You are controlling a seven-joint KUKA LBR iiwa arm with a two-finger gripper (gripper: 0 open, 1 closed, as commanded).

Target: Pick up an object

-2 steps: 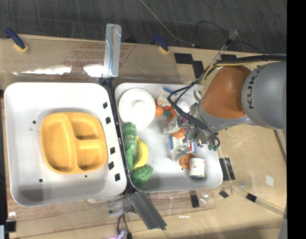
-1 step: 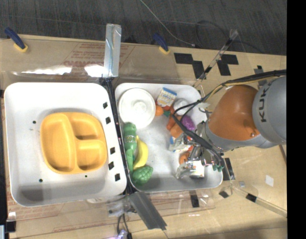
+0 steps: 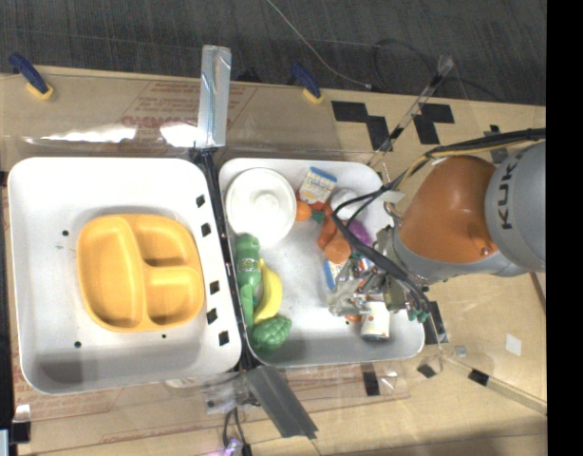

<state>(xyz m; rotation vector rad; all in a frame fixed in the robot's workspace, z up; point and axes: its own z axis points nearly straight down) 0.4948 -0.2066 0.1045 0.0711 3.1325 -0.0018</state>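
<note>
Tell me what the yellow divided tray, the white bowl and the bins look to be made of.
Yellow divided tray: likely moulded plastic, matte with a soft sheen, rounded compartment walls. White bowl: probably plastic, possibly ceramic; smooth, slightly glossy, the look leaves it open. Left bin and right bin: seemingly thin formed white plastic, smooth, rounded corners.

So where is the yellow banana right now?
The banana lies in the right bin, near its left wall, between the green toy beside it and the green broccoli-like piece just below. The white bowl sits above them.
</note>
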